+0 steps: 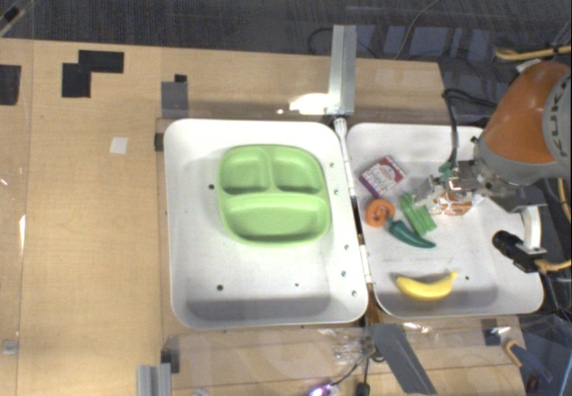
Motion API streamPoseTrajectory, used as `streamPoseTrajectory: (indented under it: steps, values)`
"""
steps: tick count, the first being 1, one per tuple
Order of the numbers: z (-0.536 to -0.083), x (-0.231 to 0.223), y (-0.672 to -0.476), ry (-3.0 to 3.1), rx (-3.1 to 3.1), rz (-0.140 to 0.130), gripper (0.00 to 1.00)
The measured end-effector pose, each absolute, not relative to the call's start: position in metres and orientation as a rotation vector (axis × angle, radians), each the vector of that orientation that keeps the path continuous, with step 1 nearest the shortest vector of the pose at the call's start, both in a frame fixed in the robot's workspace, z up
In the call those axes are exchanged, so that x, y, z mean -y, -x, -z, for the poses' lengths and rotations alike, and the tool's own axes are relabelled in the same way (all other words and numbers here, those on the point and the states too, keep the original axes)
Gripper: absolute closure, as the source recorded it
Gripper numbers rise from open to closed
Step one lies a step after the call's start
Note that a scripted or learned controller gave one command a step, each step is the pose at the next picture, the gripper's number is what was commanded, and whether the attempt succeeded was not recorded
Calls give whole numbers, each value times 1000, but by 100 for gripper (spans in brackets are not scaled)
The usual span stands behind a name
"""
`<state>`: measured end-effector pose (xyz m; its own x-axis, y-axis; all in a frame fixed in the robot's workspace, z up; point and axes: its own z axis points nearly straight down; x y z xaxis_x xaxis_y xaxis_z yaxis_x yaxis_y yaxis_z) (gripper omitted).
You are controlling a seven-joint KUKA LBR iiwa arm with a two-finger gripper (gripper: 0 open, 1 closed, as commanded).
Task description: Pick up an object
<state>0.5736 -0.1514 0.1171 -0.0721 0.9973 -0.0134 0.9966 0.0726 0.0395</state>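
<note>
Table [80, 206] of pale wood carried two shallow white bins side by side. The left bin [192, 287] held a light green divided plate [273, 191], three compartments, lying flat near its centre. The right bin [509, 287] held the loose objects. From its left side inward: a small purple and white packet [382, 175] near the upper left, below it a small orange round piece [380, 213], then a pale green stalk-like toy [418, 214] lying slantwise and touching a dark green pepper-shaped piece [412, 235] just beneath it. A yellow banana [426, 285] lay alone near the bin's front wall, its long axis running left to right, curved ends tipped upward. Further right, the pincer [454, 192] sat low over the bin's middle, just to the right of the green pieces, with the grey arm and its orange band rising away toward the right edge. Whether its tips were spread or together could not be told; a shiny reddish blur sat at them, too indistinct to name. The nearest candidates appeared to be the green pieces, immediately to the pincer's left and slightly toward the front; the banana lay well apart, toward the front and a little left. The green stalk's long axis ran diagonally, upper left to lower right.
</note>
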Motion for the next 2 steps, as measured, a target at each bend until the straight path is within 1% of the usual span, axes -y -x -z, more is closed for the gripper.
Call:
streamPoseTrajectory:
  steps: [1, 2]
  values:
    - [-109, 125, -545, -2098, -2246, -45, 0]
    - [-109, 98, -624, -2023, -2336, -37, 0]
